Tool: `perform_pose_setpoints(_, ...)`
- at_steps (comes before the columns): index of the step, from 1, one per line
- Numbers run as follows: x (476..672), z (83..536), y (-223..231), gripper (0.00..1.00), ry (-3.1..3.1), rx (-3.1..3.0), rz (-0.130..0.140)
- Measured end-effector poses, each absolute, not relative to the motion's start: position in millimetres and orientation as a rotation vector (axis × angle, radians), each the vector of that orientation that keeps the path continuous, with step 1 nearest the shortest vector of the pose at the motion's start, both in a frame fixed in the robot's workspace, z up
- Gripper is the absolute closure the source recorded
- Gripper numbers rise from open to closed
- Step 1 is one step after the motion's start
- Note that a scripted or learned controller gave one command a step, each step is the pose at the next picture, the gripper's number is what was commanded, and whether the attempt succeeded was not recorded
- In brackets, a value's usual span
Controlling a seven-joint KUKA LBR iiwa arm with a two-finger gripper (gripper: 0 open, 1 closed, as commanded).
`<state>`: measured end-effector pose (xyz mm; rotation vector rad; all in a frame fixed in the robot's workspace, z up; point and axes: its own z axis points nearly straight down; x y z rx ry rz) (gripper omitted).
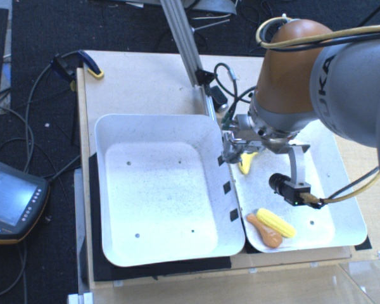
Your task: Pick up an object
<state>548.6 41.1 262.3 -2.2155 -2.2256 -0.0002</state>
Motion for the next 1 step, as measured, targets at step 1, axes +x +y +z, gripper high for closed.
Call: perform_pose_setpoints(1, 536.1, 239.5, 95.7, 1.0, -2.226, -2.215, 0.002)
